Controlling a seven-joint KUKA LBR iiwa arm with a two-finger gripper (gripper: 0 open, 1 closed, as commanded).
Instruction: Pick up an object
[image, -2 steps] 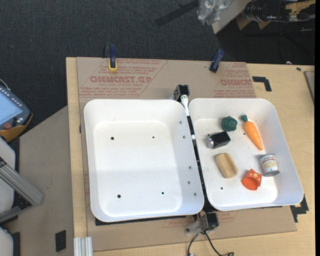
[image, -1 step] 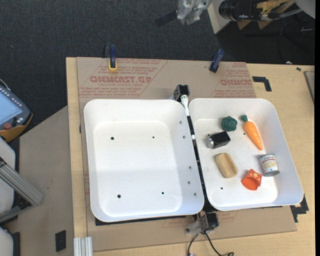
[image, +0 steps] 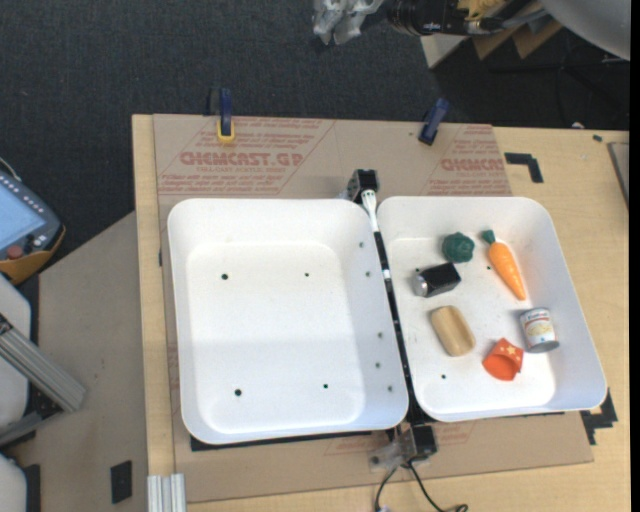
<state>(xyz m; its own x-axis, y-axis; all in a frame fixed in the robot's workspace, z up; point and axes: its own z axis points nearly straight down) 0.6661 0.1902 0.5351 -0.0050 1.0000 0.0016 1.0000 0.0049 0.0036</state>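
The right white bin (image: 570, 330) holds several small objects. A dark green lump (image: 458, 246) lies near its back, with an orange carrot (image: 506, 268) to its right. A black cylinder (image: 437, 279) lies just in front of the green lump. A tan bread-like piece (image: 452, 330) sits in the middle. A small can (image: 538, 329) and a red piece (image: 503, 360) are toward the front right. My gripper (image: 338, 22) hangs at the top edge of the camera view, far behind both bins and well off the bench.
The left white bin (image: 275, 320) stands beside the right one, joined along a black strip (image: 385, 290). Both rest on a cardboard sheet (image: 300, 150) held by two clamps (image: 225, 115) at the back. Dark floor lies behind the bench.
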